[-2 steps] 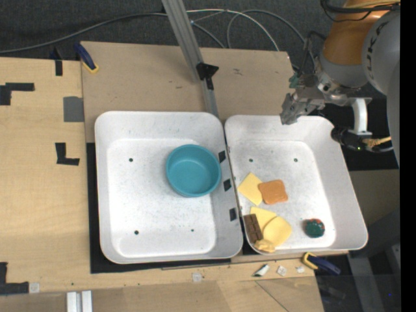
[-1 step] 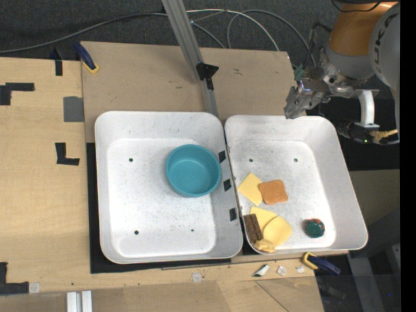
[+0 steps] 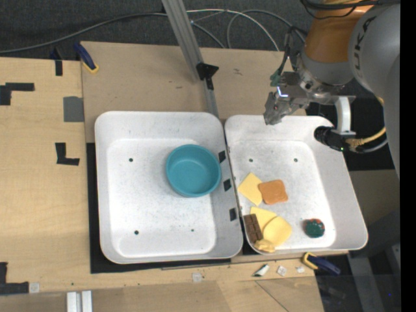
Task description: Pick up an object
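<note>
My gripper [image 3: 274,116] hangs over the far rim of the right bin [image 3: 338,174], with nothing seen between its fingers. In the near half of that bin lie a yellow slice [image 3: 249,188], an orange-brown toast-like square [image 3: 273,192], a brown bar [image 3: 253,226], more yellow pieces [image 3: 273,227] and a small dark green and red object [image 3: 314,227]. All of them sit well toward the camera from the gripper. A blue bowl [image 3: 192,169] stands upright in the left bin [image 3: 123,174].
A grey metal strut [image 3: 188,38] slants down to the bins' far edge between them. Black and white cables [image 3: 247,25] run across the dark floor behind the bench. A blue-yellow clip [image 3: 86,57] lies at the back left, another one [image 3: 318,262] at the front right.
</note>
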You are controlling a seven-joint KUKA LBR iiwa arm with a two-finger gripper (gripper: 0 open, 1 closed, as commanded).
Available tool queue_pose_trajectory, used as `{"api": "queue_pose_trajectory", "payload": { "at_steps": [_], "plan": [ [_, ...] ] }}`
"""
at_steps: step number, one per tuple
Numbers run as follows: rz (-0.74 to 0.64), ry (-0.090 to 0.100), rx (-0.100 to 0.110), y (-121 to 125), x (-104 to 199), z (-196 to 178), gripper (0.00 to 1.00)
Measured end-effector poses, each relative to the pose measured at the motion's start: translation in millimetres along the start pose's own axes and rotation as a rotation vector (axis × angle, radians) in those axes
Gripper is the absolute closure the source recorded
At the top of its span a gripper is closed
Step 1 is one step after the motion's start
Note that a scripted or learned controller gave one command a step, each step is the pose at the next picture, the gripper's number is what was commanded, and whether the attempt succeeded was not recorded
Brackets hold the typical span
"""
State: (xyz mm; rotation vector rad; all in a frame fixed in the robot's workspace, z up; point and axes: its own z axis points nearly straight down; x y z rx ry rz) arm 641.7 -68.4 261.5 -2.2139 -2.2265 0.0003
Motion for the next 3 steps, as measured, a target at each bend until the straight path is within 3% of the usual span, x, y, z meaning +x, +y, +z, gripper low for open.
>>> {"api": "queue_pose_trajectory", "payload": {
  "at_steps": [1, 3],
  "plan": [
    [0.000, 0.000, 0.003, -27, 47, 17, 1.00],
    [-0.001, 0.000, 0.003, -87, 147, 16, 1.00]
  ]
}}
